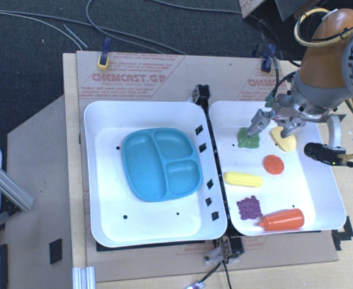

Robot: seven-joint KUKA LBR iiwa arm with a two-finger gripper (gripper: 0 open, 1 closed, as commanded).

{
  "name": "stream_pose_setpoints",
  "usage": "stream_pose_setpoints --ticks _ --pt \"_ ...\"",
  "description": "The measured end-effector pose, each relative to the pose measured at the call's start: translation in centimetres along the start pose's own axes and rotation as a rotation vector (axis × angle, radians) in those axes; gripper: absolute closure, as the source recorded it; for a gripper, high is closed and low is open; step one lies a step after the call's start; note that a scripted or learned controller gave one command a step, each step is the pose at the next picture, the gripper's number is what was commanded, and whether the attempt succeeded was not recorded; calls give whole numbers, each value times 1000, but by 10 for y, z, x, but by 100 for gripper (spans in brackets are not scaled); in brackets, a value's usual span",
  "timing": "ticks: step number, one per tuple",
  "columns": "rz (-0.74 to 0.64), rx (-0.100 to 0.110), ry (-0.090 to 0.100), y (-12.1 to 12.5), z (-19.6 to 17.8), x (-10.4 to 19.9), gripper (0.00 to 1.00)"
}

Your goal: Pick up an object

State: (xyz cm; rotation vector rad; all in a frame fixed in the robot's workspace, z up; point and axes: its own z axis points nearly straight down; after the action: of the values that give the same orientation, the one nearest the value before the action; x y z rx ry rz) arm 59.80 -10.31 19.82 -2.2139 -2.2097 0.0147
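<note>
The grey arm's gripper (pixel 277 124) hangs over the far end of the right-hand shallow white bin (pixel 321 203), its fingers spread wide with nothing between them: one finger (pixel 259 123) comes down at a green leafy toy vegetable (pixel 247 138), the other sits just above a pale yellow wedge-shaped toy (pixel 284 138). Nearer in that bin lie a small orange-red round toy (pixel 273 164), a yellow toy corn cob (pixel 243 179), a purple toy grape cluster (pixel 249 208) and an orange-red toy carrot (pixel 282 220). The left-hand white bin (pixel 101 197) holds a blue plastic divided plate (pixel 161 163).
</note>
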Motion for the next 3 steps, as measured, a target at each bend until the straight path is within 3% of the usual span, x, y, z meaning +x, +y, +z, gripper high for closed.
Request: stream_pose_setpoints --ticks 1,3 --pt "-3 -15 -2 3 -8 0 0" --pt "-1 -9 -1 -7 108 3 0"
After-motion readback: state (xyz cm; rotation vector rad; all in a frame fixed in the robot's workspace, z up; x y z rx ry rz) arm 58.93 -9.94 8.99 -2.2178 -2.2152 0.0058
